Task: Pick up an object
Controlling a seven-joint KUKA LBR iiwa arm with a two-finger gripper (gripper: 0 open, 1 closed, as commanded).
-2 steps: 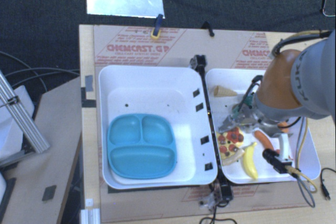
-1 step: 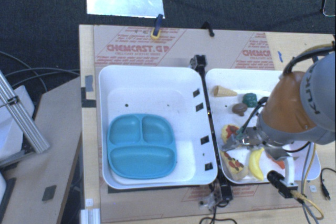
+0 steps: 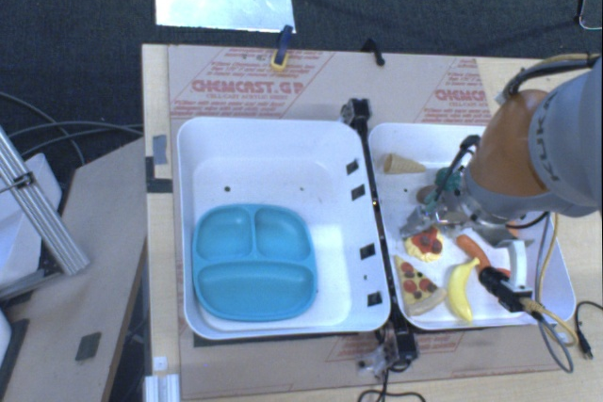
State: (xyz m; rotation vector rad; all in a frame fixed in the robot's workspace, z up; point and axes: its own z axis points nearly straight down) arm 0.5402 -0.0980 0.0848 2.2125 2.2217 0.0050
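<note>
My gripper [image 3: 421,212] is low in the right bin [image 3: 556,297], near its left wall, and stands open with nothing between its fingers. Just below it lies a round red and yellow toy food piece [image 3: 426,245]. An orange-red sausage-shaped piece [image 3: 472,249] lies to the right of that. A pizza slice [image 3: 420,286] and a banana [image 3: 461,290] rest near the bin's front edge. A tan wedge [image 3: 403,165] sits at the back of the bin, beyond the gripper. The arm covers much of the bin's right half.
The left bin [image 3: 273,146] holds a blue divided plate [image 3: 252,262] at its front. A black divider strip [image 3: 369,202] runs between the two bins. A black part with cables [image 3: 509,292] hangs at the right bin's front right.
</note>
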